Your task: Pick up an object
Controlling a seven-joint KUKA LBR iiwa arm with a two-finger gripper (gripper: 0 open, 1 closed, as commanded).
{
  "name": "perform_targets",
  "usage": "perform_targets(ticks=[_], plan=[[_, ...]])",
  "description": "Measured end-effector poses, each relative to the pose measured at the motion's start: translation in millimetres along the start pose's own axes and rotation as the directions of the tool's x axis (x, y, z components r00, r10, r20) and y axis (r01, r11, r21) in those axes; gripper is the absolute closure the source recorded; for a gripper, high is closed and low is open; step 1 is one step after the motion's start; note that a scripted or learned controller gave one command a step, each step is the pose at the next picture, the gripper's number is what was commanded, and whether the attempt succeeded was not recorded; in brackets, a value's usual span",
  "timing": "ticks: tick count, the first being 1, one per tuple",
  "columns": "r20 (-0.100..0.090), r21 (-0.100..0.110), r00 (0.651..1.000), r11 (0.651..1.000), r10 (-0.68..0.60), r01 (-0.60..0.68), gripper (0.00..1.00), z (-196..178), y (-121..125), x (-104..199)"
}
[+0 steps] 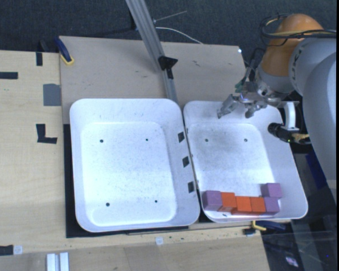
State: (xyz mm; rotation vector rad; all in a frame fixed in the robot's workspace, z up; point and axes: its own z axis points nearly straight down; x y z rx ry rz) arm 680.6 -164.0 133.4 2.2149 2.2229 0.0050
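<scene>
So the arm comes in from the right side, grey with that orange band above the wrist, and the tool is hanging over the far edge of the right bin. Its two fingers are spread apart, one tip pointing out to the left and the other a bit to the right, and there's nothing between them.

The stuff to grab is all bunched up along the near edge of that same right bin, well apart from the tool. There's a purple block at the left end of the row, then a run of orange blocks touching it, and another purple block at the right end sitting a little farther back, with one more purple piece just in front of it. They're packed tight together, pretty much touching.

The left bin sits right beside the right bin, edges meeting in the middle. A metal rail slants down from the top and ends just behind where the two bins meet. Both bins sit on the table, which has some black tape marks off to the left of the left bin.
</scene>
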Motion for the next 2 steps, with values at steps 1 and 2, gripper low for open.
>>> perform_targets(ticks=[1, 2], plan=[[0.001, 0.009, 1.000, 1.000, 0.003, -0.003, 0.00, 44.2, -12.2, -1.4], [0.000, 0.005, 1.000, 1.000, 0.002, -0.002, 0.00, 41.3, -4.7, 3.5]])
